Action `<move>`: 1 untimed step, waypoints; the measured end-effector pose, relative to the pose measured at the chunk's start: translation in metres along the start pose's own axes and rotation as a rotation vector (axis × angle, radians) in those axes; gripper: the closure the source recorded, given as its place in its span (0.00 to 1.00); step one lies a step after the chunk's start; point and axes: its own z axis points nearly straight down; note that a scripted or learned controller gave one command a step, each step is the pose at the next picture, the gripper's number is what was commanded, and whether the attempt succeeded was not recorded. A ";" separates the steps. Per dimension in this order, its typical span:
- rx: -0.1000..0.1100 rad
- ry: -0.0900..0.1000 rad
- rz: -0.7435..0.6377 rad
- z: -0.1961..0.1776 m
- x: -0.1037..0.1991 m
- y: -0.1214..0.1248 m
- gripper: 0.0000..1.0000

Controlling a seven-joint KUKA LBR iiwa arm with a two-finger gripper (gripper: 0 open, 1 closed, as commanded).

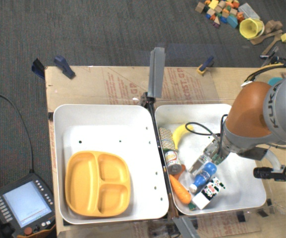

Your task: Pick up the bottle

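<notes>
Bottle point(202, 177) lies in the right bin point(247, 197), near side, beside a carrot point(180, 189) and a small carton point(208, 192). Tool point(205, 160) sits just over its cap end; grip state cannot be determined. Step judged: approach. Next: close squarely and lift.

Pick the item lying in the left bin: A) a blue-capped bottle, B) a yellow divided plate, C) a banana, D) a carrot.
B. The yellow divided plate lies in the left bin, while the carrot, the blue-capped bottle and the banana all lie in the right bin.
</notes>
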 end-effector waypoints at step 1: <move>-0.004 -0.010 -0.206 0.005 -0.039 0.061 0.00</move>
